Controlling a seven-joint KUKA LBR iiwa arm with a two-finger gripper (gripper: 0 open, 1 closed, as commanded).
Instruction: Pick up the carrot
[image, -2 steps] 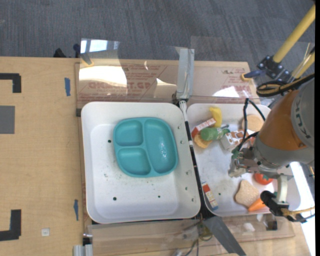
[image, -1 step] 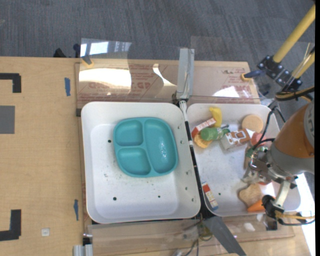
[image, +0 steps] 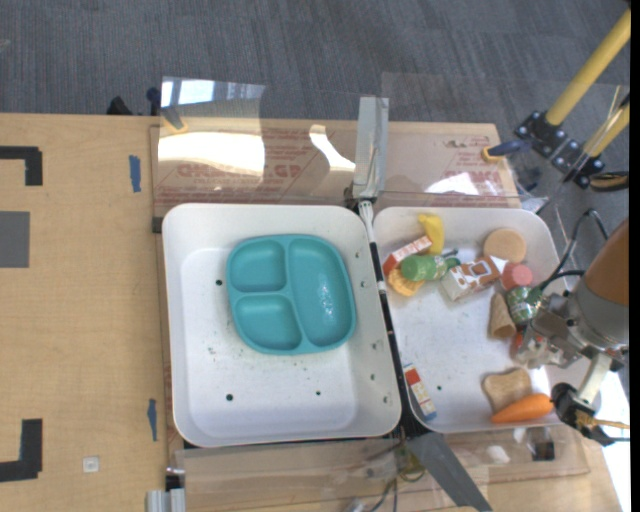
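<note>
Left bin (image: 190, 330): teal divided plate (image: 291, 293). Right bin (image: 440, 350): toy food up top, bread piece (image: 507, 385) low, carrot (image: 522, 408) lying at front-right corner just below it. Claw (image: 538, 335) above carrot at right edge; grip state can't tell.

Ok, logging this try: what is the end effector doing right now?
End effector: cannot be told; it hangs above the orange carrot in the right white bin.

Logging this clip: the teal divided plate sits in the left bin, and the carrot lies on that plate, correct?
Not quite. The teal divided plate is in the left bin, but the camera view shows the carrot lying in the right bin, near its front right corner beside a bread piece.
</note>
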